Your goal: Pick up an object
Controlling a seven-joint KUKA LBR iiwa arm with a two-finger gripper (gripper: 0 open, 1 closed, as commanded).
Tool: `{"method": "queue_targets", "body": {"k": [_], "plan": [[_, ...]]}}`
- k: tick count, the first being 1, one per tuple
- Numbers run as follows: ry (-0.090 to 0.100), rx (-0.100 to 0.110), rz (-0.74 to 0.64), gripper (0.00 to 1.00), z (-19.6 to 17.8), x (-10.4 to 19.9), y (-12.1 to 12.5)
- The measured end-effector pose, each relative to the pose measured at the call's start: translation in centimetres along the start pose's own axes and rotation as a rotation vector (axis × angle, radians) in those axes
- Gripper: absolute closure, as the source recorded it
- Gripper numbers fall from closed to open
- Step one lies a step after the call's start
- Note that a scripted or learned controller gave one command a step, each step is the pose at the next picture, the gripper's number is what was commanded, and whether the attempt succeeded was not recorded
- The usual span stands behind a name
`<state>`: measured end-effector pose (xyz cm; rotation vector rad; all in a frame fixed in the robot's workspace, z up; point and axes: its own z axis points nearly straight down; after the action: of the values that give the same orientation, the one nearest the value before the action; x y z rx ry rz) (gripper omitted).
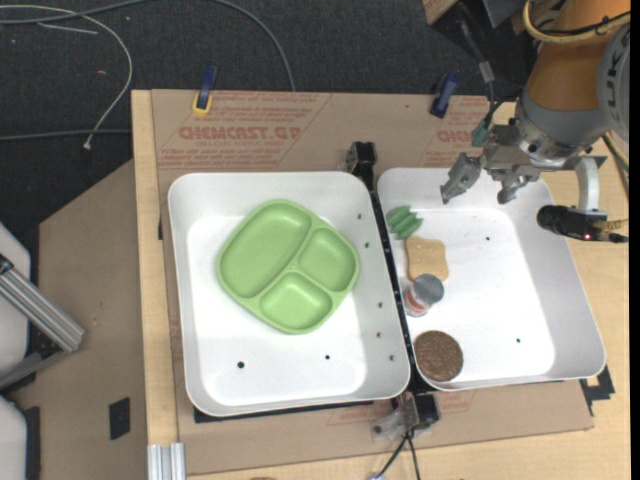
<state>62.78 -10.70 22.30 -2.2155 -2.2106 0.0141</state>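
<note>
A smooth green plastic plate (289, 265) with three compartments lies in the left bin (200, 358). In the right bin (545, 318), a tan sponge-like block (427, 258) and a brown disc (438, 355) lie by its left wall. The gripper (481, 190) hovers above the right bin's far edge, fingers apart, holding nothing.

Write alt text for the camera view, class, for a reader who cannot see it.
An open gripper hangs over the right bin's far edge, holding nothing. Along that bin's left side lie a green piece, tan block, small can and brown disc; the left bin holds a green plate.
</note>
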Motion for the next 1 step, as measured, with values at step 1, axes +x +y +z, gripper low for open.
{"method": "queue_targets", "body": {"k": [1], "plan": [[-0.001, -0.013, -0.002, 0.0, -0.75, 0.02, 0.25]]}}
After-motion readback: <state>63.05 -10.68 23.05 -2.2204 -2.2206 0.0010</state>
